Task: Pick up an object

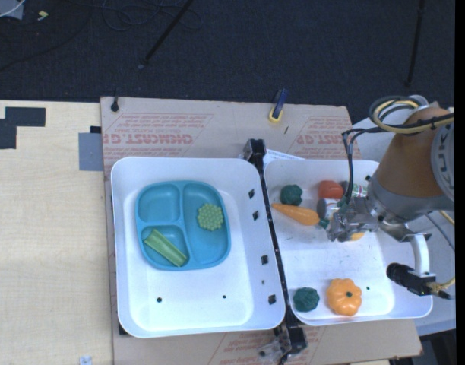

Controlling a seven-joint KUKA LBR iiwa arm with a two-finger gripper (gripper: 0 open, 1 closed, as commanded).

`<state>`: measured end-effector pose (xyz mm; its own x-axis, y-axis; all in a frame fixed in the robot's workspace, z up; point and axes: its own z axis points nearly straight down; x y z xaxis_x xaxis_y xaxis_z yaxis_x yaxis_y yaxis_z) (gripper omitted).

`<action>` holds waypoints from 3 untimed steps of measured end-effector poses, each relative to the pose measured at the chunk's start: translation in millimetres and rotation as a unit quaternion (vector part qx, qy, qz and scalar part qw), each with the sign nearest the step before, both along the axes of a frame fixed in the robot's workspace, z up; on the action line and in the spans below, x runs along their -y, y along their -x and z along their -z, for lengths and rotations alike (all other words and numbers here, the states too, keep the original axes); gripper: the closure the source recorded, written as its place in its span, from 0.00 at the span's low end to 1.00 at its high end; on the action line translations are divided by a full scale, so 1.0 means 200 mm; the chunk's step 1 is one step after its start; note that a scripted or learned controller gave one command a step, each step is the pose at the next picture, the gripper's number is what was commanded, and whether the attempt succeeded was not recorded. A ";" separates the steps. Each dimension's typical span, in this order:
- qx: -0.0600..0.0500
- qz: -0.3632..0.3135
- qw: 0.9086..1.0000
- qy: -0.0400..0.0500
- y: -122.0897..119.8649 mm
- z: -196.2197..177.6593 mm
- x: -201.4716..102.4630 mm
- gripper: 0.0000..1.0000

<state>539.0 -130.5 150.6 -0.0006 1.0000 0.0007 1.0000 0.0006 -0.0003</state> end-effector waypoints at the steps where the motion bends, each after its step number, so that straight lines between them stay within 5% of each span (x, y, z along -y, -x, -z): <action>1: 0.001 0.000 1.000 0.001 -0.02 -0.31 0.02 1.00; 2: 0.000 0.000 1.000 0.000 -0.02 -0.39 0.02 1.00; 3: -0.002 -0.001 1.000 -0.001 0.06 -0.34 -0.20 1.00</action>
<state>527.2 -90.4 219.4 -0.0020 1.0000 0.0023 1.0000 0.0020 -0.0053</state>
